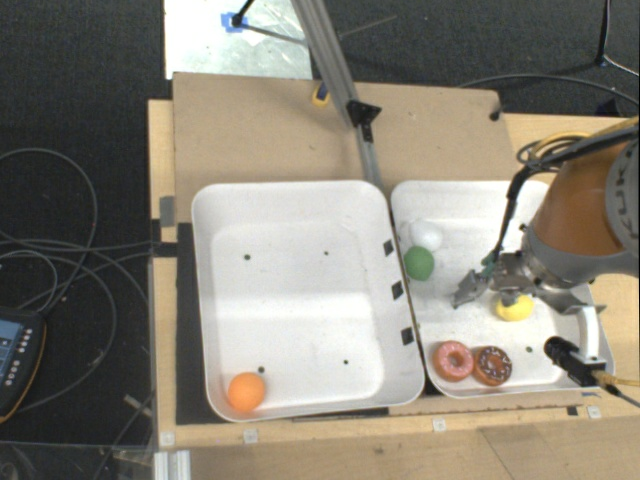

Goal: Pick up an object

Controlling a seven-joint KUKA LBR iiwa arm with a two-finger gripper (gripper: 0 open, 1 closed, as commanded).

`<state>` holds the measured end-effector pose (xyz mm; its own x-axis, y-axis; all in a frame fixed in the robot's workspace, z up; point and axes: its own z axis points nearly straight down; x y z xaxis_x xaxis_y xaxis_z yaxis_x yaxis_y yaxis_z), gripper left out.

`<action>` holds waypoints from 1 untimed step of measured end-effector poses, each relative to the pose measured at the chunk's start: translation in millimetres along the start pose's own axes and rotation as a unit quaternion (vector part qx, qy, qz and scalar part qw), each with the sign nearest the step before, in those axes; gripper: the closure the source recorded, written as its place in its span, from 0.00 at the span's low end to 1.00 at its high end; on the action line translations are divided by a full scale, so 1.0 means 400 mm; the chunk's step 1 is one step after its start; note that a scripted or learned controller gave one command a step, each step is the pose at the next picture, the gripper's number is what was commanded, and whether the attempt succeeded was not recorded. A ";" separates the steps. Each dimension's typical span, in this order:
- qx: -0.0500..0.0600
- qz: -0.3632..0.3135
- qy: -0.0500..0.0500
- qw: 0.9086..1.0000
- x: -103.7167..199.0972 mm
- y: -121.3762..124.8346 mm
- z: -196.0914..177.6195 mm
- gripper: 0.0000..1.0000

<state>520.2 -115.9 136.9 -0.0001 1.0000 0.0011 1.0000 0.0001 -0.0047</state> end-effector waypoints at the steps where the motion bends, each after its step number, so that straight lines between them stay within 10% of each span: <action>1: -0.001 0.000 0.000 1.000 0.001 0.000 0.122 0.00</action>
<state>519.8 -115.5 88.1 -0.0011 1.0000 0.0013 1.0000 0.0011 -0.0035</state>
